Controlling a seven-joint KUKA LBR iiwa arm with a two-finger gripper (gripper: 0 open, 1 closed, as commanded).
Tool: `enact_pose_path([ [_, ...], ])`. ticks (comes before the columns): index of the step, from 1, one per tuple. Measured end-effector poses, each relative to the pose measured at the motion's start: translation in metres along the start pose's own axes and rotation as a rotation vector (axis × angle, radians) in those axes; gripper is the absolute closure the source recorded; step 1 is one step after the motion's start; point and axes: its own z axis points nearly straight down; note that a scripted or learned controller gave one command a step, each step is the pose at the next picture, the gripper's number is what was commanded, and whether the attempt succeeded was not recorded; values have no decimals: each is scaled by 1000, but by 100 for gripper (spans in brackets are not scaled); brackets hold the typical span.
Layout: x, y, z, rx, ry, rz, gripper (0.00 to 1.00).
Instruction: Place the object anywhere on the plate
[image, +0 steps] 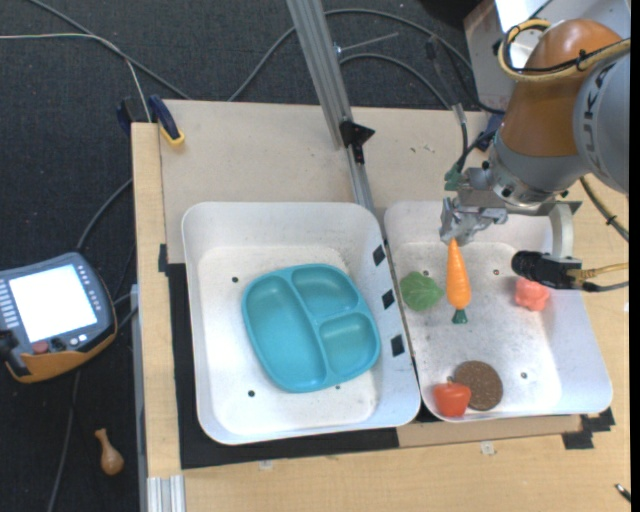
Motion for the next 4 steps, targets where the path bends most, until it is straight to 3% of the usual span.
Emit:
enact_pose_path([
  [2,121,-19,-6,1,1,-2,100],
  [3,178,-27,9,3,0,-1,100],
  [4,174,-26,8,1,-2,5,0],
])
